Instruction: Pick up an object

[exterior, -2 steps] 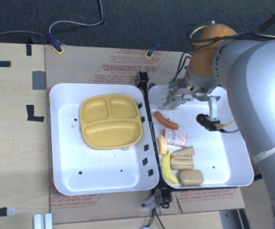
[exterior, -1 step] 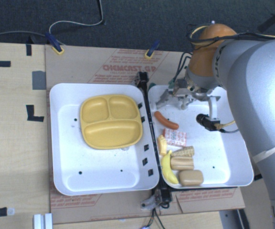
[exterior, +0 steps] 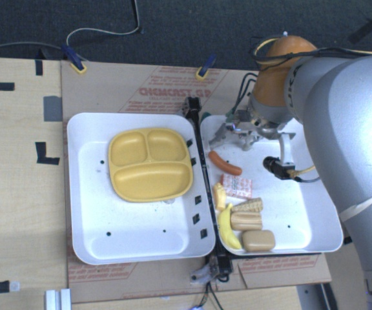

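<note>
Nothing is picked yet: the metal two-finger gripper [exterior: 237, 133], its opening impossible to judge, hovers right of centre above the orange toy sausage [exterior: 225, 163] in the white right-hand bin [exterior: 315, 228].

Yellow divided plate [exterior: 151, 163] in left white bin [exterior: 86, 192], two blue-yellow clamps [exterior: 75, 59] on cardboard

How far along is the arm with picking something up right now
Done: the gripper has reached the right bin, near its upper left corner. In hand: nothing I can see; the hot dog, banana and other toy foods lie on the bin floor. Left: the grasp and lift.
</note>
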